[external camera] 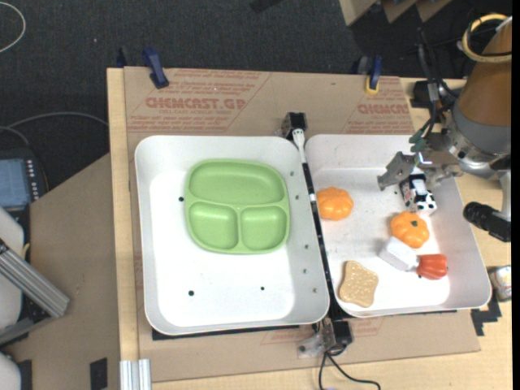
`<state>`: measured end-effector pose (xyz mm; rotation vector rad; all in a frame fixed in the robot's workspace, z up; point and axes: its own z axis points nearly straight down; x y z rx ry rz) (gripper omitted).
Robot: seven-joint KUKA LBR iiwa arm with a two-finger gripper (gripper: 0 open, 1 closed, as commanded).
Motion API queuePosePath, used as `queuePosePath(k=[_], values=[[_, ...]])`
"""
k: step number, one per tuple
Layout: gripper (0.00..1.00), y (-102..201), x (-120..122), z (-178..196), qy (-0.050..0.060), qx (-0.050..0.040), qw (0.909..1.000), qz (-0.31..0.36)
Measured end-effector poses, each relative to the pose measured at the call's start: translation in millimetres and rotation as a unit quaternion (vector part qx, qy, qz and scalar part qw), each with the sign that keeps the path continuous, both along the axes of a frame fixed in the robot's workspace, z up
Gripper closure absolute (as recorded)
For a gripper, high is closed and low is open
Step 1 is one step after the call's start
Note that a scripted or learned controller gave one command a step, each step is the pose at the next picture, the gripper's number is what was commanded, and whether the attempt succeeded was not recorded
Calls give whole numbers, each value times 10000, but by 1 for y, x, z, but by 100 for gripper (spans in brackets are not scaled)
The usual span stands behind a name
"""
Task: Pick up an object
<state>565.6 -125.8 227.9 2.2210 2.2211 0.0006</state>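
Observation:
My gripper (412, 177) hovers over the upper part of the right bin (357, 149), its fingers spread open with nothing held between them. Just below it lies a small black-and-white toy (420, 197), partly covered by the fingers. An orange pumpkin-like toy (410, 228) sits a little nearer the front. Another orange toy (334, 203) rests by the bin's left wall. A white-and-red piece (419, 262) and a tan toast slice (358, 283) lie near the front edge.
The left bin (162, 258) holds a green divided plate (237, 205). A black clamp (294, 125) sits at the top of the seam between the bins. Blue clips (154, 66) pin the cardboard base at the back.

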Motion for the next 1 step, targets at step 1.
queuePosePath(k=[1], values=[[0,-25,-27,-116,-142,-30,9999,31]])
